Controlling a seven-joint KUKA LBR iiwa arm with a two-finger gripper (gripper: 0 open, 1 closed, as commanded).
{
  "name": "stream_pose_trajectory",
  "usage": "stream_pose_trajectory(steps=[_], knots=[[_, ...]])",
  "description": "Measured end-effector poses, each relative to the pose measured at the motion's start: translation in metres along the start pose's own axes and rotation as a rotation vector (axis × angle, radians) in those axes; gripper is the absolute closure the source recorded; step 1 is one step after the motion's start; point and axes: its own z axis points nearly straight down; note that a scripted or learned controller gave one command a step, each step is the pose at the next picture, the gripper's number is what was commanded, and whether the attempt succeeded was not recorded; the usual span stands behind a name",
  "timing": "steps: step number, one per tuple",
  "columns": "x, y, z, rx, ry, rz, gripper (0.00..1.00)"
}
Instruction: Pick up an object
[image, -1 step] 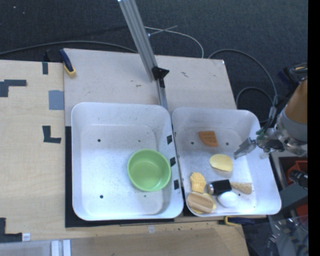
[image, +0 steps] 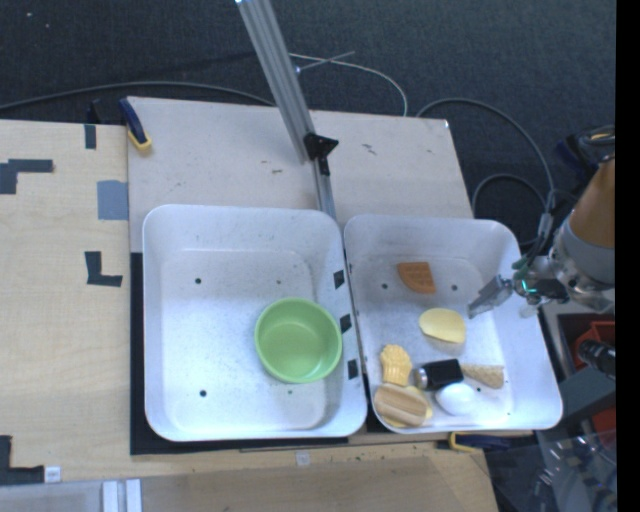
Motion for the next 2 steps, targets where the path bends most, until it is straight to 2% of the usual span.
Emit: stream_pose_trajectory(steps=[1,2], knots=[[0.008,0.002,0.062,0.007,0.001,0.0,0.0],[0.008,0.002,0.111,-0.001,-0.002,0.0,0.0]])
